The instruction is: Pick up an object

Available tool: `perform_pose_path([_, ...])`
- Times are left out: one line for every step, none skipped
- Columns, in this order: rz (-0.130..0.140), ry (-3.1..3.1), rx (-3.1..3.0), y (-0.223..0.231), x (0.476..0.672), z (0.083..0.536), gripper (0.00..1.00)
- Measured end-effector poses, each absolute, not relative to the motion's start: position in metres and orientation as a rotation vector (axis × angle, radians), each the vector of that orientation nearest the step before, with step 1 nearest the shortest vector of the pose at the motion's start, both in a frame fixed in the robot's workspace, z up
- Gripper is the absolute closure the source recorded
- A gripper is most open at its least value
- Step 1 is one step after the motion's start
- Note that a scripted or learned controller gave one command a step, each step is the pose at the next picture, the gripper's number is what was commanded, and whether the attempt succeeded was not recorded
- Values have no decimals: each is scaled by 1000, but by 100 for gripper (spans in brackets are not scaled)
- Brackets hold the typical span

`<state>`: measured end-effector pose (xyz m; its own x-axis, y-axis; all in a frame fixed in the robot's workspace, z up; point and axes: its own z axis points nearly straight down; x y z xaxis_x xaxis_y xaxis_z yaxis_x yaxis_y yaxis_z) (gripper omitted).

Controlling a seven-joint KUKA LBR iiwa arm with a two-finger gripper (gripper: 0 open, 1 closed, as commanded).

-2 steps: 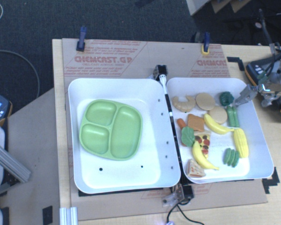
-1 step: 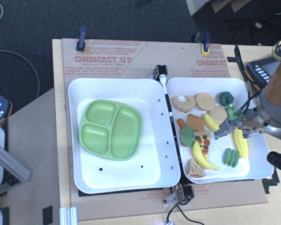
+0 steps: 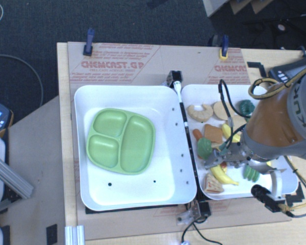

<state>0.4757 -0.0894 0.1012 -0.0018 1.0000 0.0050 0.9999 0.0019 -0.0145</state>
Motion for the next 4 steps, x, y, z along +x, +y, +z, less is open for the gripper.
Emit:
perform_pose_path([0,-2220,-2225,-92,479,119,100])
perform_pose_path([-12,-2235,-2212,-6,481,188,100])
perform_pose_path([-18,-2238,-2213,64,481,287,100])
perform_pose_path([-13,-2227,-2225,51,480,363,100])
